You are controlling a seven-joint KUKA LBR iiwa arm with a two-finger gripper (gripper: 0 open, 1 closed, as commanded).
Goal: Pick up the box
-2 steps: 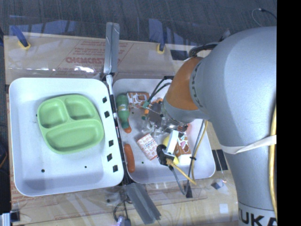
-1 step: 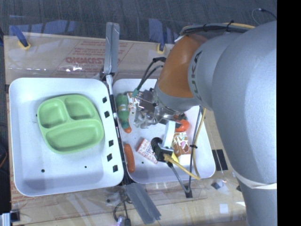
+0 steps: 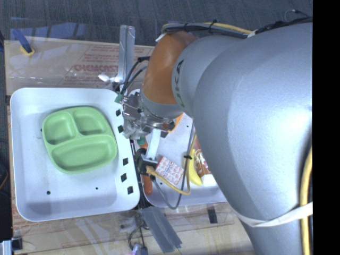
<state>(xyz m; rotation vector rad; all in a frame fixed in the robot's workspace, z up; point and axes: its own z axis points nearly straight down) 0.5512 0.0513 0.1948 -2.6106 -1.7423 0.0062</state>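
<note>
Small white carton box w/ red print [image 3: 170, 169] lies lower-centre in right shallow white bin [image 3: 212, 194], beside yellow item [image 3: 194, 175]; grey arm's jaws [image 3: 139, 133] above it, spread/shut can't tell; risk: clutter + cables → snag or wrong item grabbed.

Divided plate [image 3: 79, 139] in left bin [image 3: 21, 195], box [image 3: 170, 170] in right bin [image 3: 175, 198]

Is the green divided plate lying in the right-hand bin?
No, the green plate lies flat in the left bin, away from the arm.
</note>
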